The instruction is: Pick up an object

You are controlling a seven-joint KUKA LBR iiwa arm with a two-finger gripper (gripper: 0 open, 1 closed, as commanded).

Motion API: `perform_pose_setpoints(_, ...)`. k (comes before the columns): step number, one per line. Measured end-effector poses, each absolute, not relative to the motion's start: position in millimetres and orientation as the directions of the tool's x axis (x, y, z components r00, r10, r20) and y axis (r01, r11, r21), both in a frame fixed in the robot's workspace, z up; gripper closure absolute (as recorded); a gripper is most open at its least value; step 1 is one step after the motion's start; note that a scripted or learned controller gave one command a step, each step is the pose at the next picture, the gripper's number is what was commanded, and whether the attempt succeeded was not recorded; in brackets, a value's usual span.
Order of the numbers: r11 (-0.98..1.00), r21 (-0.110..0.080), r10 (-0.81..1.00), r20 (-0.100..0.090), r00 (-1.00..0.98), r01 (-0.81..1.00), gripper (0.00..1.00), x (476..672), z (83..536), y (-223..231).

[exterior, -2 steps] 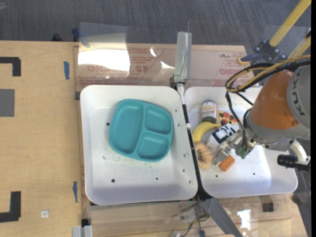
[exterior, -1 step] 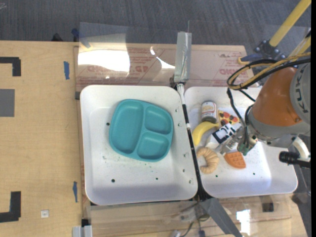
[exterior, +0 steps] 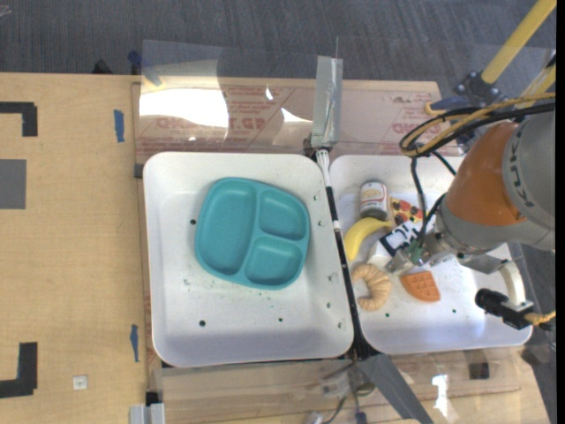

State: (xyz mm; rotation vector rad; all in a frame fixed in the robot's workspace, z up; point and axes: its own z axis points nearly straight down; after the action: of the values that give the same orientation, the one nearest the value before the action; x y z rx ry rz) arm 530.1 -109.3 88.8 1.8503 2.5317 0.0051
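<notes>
Jaws' state can't be made out, gripper (exterior: 413, 256) low in right bin (exterior: 459, 321), banana (exterior: 364, 235) just left of it, long axis slanting up-right, waffle (exterior: 422, 285) just below.

Bright, even overhead light with strong white glare on the clear sheet (exterior: 190, 104) at the upper middle of the frame and a sheen on the right bin (exterior: 459, 321) floor, soft shadows, slightly soft focus throughout.
</notes>
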Motion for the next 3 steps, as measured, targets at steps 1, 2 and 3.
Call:
perform_pose_setpoints(1,-0.048,0.005,0.999,0.000,0.048,0.999,1.00,548.7,186.8,-71.1)
perform_pose_setpoints(2,-0.010,0.022,1.000,-0.003,0.010,1.000,1.00,492.4,100.3,-153.0)
perform_pose_setpoints(3,-0.574,0.030,0.819,0.017,0.574,0.818,1.00,492.2,98.7,-158.9)
